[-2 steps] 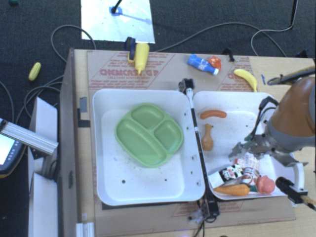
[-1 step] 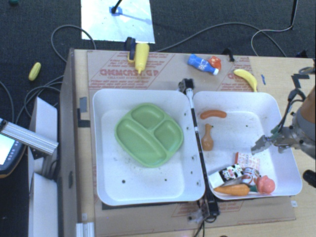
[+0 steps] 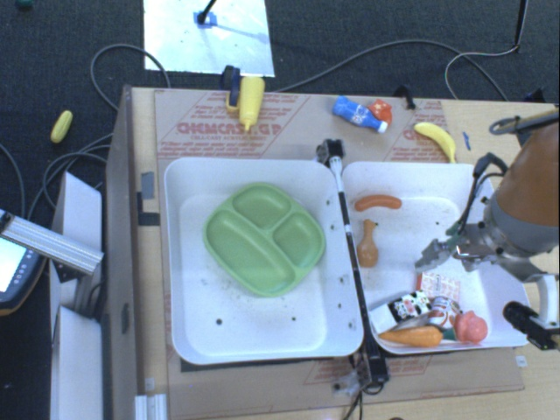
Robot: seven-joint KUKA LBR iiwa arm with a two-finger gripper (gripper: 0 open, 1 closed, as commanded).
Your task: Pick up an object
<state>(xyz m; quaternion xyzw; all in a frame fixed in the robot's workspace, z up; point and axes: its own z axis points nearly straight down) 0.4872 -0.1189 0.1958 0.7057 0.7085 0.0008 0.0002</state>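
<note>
a bench seen from above at a slant, with two shallow white bins side by side. the left bin (image 3: 201,322) holds a green divided plate (image 3: 264,238), lying flat near its middle, with three compartments.

the right bin (image 3: 411,182) holds several small things. a reddish sausage (image 3: 377,203) lies near the far wall. just below it, a brown gourd-shaped toy (image 3: 367,245) lies close to the wall shared by the two bins. along the near wall sits a cluster: an orange carrot (image 3: 413,337), a small black and white item (image 3: 409,307) just above it, a red and white packet (image 3: 438,287), and a pink rounded toy (image 3: 471,326) at the right end.

the grey arm with its orange band (image 3: 535,182) reaches in from the right over the right bin. its gripper (image 3: 440,254) hangs above the bin floor, just above the red and white packet and well right of the gourd toy. i cannot tell how its tips are set, and nothing is seen held in it.

on the cardboard beyond the bins lie a yellow bottle (image 3: 250,101), a blue bottle (image 3: 358,113) with an orange piece beside it, and a banana (image 3: 436,137). cables trail over the dark floor beyond the bench.
</note>
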